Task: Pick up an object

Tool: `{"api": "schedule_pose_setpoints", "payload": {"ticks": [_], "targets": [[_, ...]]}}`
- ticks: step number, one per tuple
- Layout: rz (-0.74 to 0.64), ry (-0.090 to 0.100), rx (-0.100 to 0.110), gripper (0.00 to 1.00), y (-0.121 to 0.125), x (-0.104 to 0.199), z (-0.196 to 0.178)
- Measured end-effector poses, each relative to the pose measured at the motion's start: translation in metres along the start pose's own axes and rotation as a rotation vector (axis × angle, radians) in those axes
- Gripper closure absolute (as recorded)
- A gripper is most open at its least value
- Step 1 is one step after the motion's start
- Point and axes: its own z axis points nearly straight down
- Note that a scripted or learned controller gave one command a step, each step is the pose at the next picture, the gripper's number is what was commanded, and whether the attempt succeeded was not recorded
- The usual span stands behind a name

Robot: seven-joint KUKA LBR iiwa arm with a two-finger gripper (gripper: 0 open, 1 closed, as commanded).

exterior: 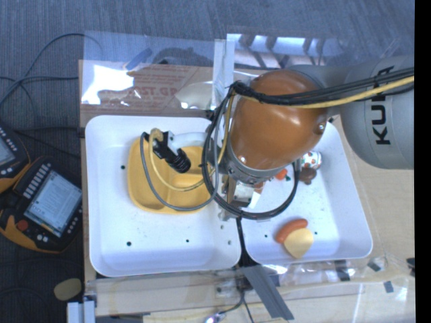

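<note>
nearest the bottom of the frame, the right bin [350,244] holds a small piece of toy fruit [295,237], red-orange on top and pale yellow below, lying near the bin's lower edge, well apart from the arm. just left of it, across the shared rims in the middle, the left bin [108,247] shows bare white floor with a few dark specks along its lower part.

higher up in the left bin lies a yellow dish [151,187], tilted a little, with a black clip-like thing [170,151] resting on its upper edge and grey cable [155,187] looping over it. at the middle of the frame the arm's orange band [273,123] hangs over the divide between the bins, hiding most of what is under it. the gripper [232,197] points down below the band, near the middle rims; how far its fingers are spread, and whether anything is in them, cannot be told from this angle. beside the band, in the right bin, a small brown toy [308,173] and a spotted white one [311,159] peek out.

at the lower left, off the bench, a handheld control pad [44,204] lies on the floor. farthest up, clear plastic sheeting [148,79] covers the bench behind the bins.
</note>
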Motion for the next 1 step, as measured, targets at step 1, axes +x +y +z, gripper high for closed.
{"api": "schedule_pose_setpoints", "payload": {"ticks": [1], "targets": [[0.004, -0.011, 0.002, 1.0, -0.0019, -0.0013, -0.0052]]}}
